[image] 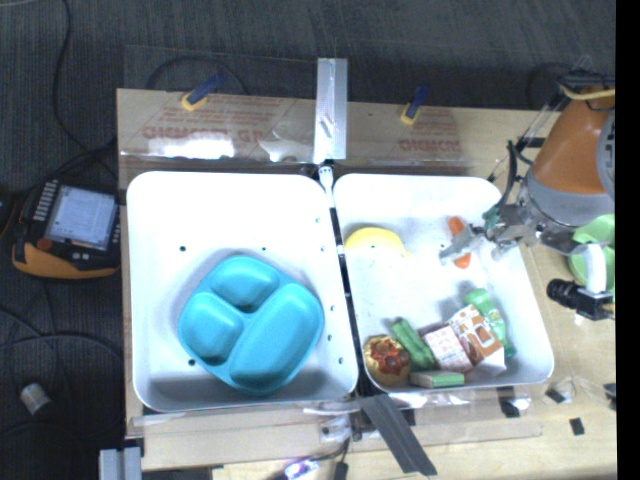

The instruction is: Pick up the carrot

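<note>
Orange carrot lies roughly upright, lengthwise up-down the view.

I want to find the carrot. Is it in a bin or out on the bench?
In. The small orange carrot lies on the floor of the right shallow white bin.

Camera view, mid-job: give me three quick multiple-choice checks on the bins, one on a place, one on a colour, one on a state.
1. Where is the carrot?
A. left bin
B. right bin, far half
C. on the bench

2. What colour is the divided tray?
A. blue
B. red
C. white

3. How does the gripper stand to the carrot?
A. over the left bin
B. beside the carrot
C. above the tray

Answers: 1 B, it lies in the right bin near the yellow piece. 2 A, blue against the left bin. 3 B, its tip is next to the carrot.
</note>
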You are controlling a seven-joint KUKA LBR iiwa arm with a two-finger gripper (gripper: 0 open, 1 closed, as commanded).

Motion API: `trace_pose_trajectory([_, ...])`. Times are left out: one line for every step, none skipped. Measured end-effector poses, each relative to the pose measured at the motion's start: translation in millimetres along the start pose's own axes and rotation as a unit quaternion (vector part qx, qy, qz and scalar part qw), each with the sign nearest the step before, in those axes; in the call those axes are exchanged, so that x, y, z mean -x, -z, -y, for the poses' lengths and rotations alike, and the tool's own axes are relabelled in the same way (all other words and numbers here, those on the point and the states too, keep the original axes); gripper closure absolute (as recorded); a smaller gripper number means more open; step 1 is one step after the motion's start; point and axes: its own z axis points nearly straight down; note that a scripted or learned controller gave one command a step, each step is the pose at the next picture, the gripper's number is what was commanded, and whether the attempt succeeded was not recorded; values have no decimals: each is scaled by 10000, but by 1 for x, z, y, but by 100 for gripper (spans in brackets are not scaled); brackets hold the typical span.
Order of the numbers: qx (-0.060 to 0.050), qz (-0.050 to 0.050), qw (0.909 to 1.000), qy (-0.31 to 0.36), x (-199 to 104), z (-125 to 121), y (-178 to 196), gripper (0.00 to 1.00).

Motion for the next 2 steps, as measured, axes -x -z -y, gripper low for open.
trace_pose_trajectory([-5,-17,9999,172,-62,85,-41,0])
trace_pose_trajectory([0,6,9999,-111,-19,-45,-44,0])
